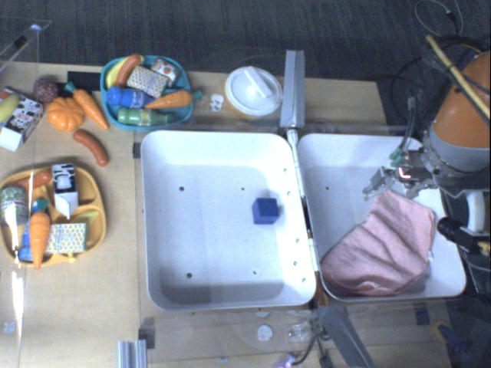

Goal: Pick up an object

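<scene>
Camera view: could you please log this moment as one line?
gripper: right bin, above pink cloth | blue cube: left bin | grasp: none seen

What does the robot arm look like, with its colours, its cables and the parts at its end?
The arm has a rounded orange band above a grey wrist section. Below it sits the gripper, a small assembly of dull metal and dark parts with a tiny red light on it. Thin dark cables loop around the arm, and black fittings hang beside the wrist.
</scene>
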